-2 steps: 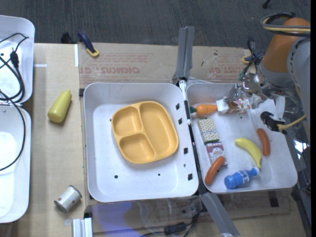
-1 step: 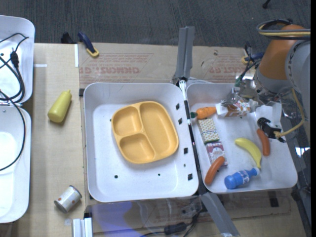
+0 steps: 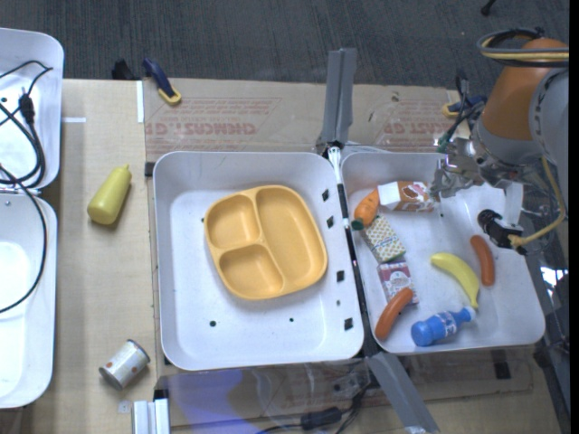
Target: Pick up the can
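Across the counter (image 3: 226, 116), a flat brown board, two shallow white plastic bins sit side by side with rounded corners. The left bin (image 3: 181, 269) holds a yellow three-compartment plate (image 3: 265, 240), smooth and moulded, lying near its middle. The right bin (image 3: 516, 319) is crowded with toy food: a curved yellow banana (image 3: 460, 277), two glossy sausages, a blue bottle (image 3: 441, 326), small printed cartons and a carrot. At far right the grey arm (image 3: 525, 93) with its orange band reaches in, its hand (image 3: 450, 177) low over the right bin's far edge beside a carton; whether its fingers are spread or pressed together cannot be told. The can (image 3: 124, 363), a small cylinder, lies tipped on the counter outside both bins, near left, well apart from the hand. A yellow mustard bottle (image 3: 109, 195) also lies left.
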Robot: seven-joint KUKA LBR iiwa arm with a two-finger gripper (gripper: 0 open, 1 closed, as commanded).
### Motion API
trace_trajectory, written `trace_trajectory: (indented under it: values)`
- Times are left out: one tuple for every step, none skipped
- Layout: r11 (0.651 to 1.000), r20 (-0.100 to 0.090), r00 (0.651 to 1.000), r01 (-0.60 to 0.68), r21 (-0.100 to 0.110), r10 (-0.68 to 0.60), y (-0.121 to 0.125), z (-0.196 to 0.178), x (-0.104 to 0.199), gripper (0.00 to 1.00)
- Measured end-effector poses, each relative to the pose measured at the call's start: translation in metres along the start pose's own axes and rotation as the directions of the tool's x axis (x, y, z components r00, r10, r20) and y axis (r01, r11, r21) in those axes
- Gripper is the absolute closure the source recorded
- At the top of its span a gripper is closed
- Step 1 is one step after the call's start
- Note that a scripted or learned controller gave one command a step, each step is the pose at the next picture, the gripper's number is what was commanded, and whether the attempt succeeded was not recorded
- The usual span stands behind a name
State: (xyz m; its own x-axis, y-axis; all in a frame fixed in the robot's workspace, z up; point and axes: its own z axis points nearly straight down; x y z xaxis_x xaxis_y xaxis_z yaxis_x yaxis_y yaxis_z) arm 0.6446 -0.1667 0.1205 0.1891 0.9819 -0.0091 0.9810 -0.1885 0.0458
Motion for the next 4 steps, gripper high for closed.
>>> trace_trajectory:
  values:
    - [0.999,-0.009,1.0,0.003,0.052,-0.002,-0.048,-0.041,0.015,1.0]
    - [0.999,-0.009,1.0,0.002,0.052,-0.002,-0.048,-0.041,0.014,0.0]
    - [0.999,-0.008,1.0,-0.027,0.038,0.027,-0.015,0.011,0.038,0.0]
    - [0.999,-0.01,1.0,-0.027,0.035,0.027,-0.012,0.001,0.038,1.0]
